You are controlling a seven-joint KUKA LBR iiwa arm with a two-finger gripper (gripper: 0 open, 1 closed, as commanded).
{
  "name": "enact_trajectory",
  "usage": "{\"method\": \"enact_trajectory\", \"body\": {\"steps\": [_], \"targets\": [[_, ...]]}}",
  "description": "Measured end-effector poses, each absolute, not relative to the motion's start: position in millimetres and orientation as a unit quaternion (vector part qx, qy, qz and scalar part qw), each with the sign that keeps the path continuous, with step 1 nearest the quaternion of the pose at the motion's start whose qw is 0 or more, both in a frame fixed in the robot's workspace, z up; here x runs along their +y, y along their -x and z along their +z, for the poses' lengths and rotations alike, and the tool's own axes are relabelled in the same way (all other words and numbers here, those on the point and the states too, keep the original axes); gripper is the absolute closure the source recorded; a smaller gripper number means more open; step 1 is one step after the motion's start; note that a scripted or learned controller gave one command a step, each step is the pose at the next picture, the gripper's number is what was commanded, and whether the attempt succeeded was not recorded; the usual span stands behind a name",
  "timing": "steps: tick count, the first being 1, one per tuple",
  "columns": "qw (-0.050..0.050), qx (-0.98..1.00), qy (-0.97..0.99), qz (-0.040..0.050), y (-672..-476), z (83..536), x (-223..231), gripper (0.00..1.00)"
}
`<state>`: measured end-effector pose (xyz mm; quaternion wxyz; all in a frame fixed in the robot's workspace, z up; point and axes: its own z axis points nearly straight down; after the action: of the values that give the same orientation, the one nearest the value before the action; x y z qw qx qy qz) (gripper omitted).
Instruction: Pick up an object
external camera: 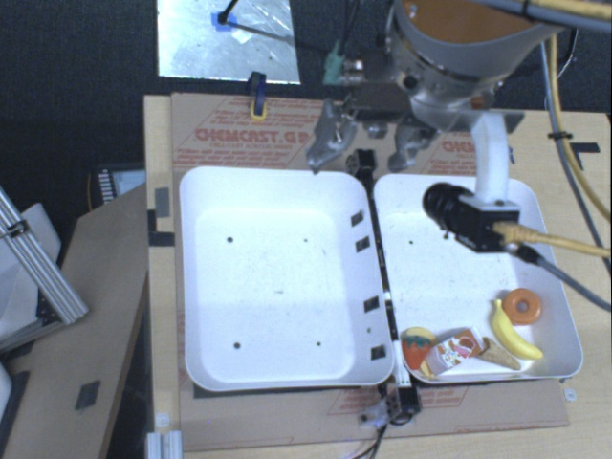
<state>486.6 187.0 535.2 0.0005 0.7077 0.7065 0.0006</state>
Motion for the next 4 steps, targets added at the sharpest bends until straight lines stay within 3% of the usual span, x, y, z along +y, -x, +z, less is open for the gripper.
{"method": "enact_trajectory", "body": {"steps": [1, 2, 3, 4], "targets": [[0.001, 0.708, -0.706, 0.0021, -486.7, 546, 189, 1.0], [0.001, 0.709, -0.706, 0.0034, -487.0, 558, 189, 1.0], [0.0, 0.709, -0.705, 0.0, -515.7, 533, 237, 1.0], [0.001, 0.705, -0.71, 0.0006, -499.0, 536, 151, 1.0]]}}
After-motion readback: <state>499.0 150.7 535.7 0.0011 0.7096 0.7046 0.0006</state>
